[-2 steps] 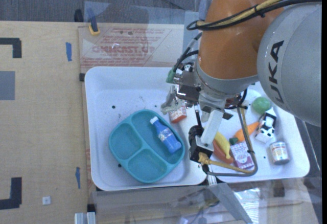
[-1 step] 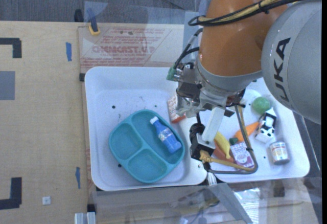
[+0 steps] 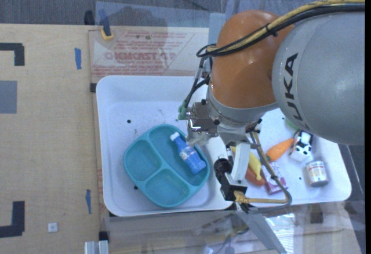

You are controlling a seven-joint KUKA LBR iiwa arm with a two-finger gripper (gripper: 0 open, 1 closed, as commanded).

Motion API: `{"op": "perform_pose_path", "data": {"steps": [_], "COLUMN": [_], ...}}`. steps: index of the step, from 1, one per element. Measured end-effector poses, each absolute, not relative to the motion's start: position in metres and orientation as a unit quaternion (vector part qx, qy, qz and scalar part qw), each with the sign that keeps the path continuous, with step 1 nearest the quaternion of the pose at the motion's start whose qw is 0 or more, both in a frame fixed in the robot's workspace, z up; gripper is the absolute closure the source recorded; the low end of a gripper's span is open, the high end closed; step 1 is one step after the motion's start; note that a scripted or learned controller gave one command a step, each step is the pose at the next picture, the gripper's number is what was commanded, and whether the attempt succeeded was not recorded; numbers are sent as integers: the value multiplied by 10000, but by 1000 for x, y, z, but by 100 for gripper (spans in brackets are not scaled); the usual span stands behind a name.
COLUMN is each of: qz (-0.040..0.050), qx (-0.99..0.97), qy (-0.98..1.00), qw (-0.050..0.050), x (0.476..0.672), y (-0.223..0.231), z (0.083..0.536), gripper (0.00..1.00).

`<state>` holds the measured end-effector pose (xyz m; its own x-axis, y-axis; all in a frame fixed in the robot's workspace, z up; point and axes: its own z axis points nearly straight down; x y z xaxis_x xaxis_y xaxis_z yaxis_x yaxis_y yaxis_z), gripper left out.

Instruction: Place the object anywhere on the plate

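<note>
A teal divided plate [image 3: 156,171] lies in the left white bin [image 3: 116,108]. A small blue bottle with a white cap [image 3: 189,153] lies on the plate's right side, over the rim of its upper compartment. My gripper [image 3: 196,126] hangs just above and to the right of the bottle's cap end, largely covered by the big orange and grey wrist. From this angle I cannot tell whether it touches the bottle.
The right bin [image 3: 339,189] holds an orange carrot [image 3: 282,148], a black-and-white cow toy [image 3: 302,147], a small can [image 3: 316,173], a yellow piece [image 3: 255,163] and a pink packet [image 3: 273,181]. Cables loop near the bins' front edge [image 3: 264,200].
</note>
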<state>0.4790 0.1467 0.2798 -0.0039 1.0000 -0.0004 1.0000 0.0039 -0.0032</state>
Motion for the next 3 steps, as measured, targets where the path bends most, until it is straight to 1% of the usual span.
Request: {"op": "perform_pose_path", "data": {"steps": [1, 3], "qz": [11, 11], "qx": [-7061, -7060], "qy": [-7081, -7082], "qw": [9, 9], "x": [479, 479], "y": [146, 146], "z": [280, 280], "gripper": [0, 0]}}
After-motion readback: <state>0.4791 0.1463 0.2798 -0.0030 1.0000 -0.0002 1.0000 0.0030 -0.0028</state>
